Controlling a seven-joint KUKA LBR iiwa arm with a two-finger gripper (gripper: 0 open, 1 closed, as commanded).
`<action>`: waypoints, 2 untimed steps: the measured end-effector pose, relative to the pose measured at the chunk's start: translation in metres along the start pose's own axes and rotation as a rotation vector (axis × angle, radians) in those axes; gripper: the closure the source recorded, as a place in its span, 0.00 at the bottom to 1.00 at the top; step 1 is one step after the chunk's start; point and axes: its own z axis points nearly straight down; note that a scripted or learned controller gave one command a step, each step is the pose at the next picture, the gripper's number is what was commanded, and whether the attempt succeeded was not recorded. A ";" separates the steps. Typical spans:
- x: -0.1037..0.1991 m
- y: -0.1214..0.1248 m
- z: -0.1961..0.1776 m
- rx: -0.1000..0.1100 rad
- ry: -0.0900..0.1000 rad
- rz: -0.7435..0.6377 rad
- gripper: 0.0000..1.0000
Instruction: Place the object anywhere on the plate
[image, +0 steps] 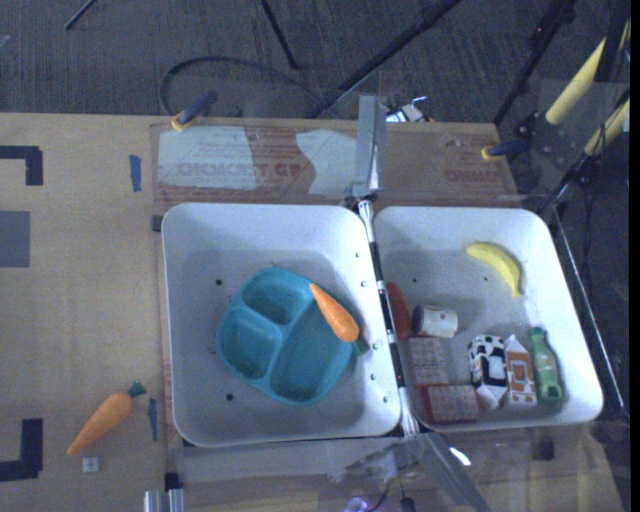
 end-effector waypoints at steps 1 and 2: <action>-0.002 -0.001 0.000 0.001 -0.002 -0.001 0.00; 0.004 -0.019 0.000 0.002 -0.002 -0.064 0.00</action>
